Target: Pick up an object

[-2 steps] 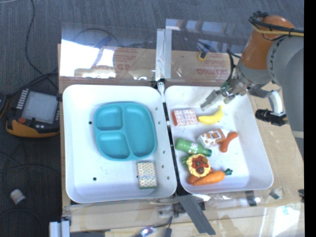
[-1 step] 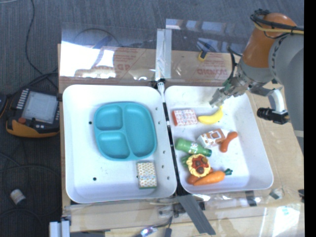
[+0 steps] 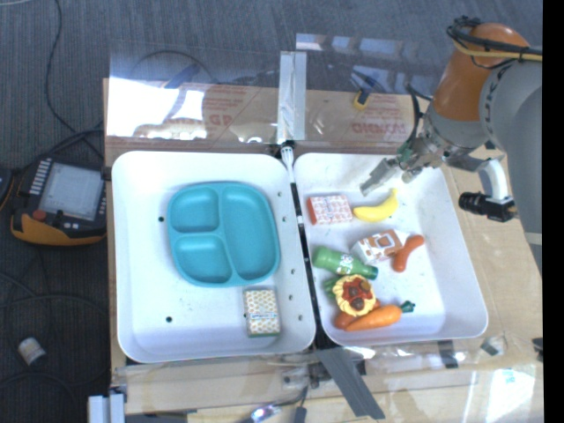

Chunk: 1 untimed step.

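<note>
Hand just above banana, right bin

1. Two shallow white plastic bins look smooth, faintly glossy;
2. The turquoise divided plastic tray shows a soft sheen;
3. The yellow toy banana and orange toy carrot look like smooth moulded plastic;
4. The dark grey carpet floor reads matt, rough.

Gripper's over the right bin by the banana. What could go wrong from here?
1. The banana lies close to the red-and-white box, so the gripper may nudge one while going for the other.
2. The carrot, the green bottle and the sausage are crowded together, so a grasp there may catch two things or slip.
</note>
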Available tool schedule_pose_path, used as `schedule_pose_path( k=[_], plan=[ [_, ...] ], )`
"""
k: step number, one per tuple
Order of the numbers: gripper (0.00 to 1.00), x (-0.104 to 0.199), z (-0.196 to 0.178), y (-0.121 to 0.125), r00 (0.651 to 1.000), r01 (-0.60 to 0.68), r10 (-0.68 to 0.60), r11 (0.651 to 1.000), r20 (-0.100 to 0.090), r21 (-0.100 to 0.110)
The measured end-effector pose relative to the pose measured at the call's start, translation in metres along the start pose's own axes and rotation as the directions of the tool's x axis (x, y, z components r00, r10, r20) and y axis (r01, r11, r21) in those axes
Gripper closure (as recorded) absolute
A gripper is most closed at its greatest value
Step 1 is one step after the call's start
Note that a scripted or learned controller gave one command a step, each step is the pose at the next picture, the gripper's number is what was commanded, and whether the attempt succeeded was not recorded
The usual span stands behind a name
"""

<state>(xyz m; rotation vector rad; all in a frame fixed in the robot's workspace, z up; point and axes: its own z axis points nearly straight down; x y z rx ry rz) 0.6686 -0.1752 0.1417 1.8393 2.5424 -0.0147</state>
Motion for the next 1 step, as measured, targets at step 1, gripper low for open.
schedule_pose_path(
  k=[1],
  plan=[
    [0.00,0.0022,0.0210,-0.0321,0.993,0.117,-0.117,0.993,-0.006,-0.003]
  ],
)
